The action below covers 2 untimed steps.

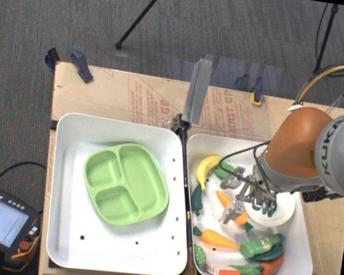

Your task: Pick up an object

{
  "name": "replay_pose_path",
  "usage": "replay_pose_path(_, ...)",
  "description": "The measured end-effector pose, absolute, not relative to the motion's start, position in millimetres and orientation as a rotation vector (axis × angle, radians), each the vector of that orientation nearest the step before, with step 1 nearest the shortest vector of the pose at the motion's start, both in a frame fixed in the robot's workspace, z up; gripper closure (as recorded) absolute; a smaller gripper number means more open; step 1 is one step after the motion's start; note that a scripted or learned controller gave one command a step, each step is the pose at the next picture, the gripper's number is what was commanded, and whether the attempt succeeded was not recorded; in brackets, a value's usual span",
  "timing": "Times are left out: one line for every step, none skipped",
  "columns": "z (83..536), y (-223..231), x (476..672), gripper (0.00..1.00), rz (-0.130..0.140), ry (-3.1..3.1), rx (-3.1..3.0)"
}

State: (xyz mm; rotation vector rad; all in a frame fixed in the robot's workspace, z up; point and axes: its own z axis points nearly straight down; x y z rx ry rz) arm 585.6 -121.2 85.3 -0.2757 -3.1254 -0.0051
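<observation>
gripper (236, 213) over r bin (306, 255); grip state unclear | carrot (219, 240) lies left-right, tip right

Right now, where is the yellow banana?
The yellow banana lies in the right bin, near its top left corner beside the wall between the bins. The gripper hangs just to its right, and a carrot lies below it.

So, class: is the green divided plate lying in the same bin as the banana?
No, the green plate lies in the left bin; the banana is in the right bin.
</observation>
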Motion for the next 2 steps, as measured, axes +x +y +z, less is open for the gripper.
replay_pose_path(87.3, -105.9, 543.8, 0.00, -0.001, -3.118, -0.383)
replay_pose_path(97.1, -104.1, 544.9, 1.00, 0.000, -3.120, -0.370)
